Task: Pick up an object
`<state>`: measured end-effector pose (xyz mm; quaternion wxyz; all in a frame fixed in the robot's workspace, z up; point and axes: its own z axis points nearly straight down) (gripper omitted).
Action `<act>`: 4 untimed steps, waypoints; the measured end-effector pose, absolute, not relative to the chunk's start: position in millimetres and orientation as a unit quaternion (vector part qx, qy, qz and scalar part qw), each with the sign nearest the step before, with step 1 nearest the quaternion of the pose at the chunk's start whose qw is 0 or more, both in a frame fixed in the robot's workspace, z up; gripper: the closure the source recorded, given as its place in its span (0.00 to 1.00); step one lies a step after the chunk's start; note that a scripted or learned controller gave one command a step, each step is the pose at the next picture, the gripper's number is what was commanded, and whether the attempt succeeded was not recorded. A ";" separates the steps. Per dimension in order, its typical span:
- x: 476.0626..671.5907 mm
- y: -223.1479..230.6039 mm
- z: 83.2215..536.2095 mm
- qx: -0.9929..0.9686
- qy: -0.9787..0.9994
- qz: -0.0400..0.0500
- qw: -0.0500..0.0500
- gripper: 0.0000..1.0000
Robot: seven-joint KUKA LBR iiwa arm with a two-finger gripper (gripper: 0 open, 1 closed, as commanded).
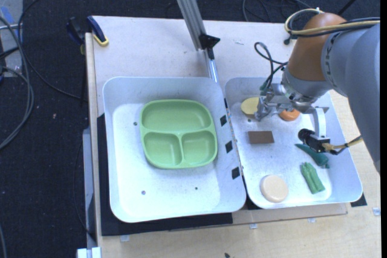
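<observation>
While the gripper (264, 110) hangs low in the right bin (344, 175) just beside the yellow disc (248, 107), finger state beyond telling, nothing looks lifted, so I judge the pick not yet made.

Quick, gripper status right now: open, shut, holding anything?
Gripper: cannot be told. It is low in the right bin, beside the yellow round piece and above the brown block.

The pale desk (151, 39) carries two white bins side by side: the left bin (121, 190) and the right bin (344, 181), touching.
</observation>
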<state>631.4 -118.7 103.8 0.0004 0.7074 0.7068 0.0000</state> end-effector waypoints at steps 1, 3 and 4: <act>629.1 -116.5 166.9 0.707 0.708 0.002 0.002 1.00; 621.4 -117.9 273.0 0.706 0.708 0.002 0.003 1.00; 611.3 -74.5 257.1 0.705 0.709 -0.001 -0.001 1.00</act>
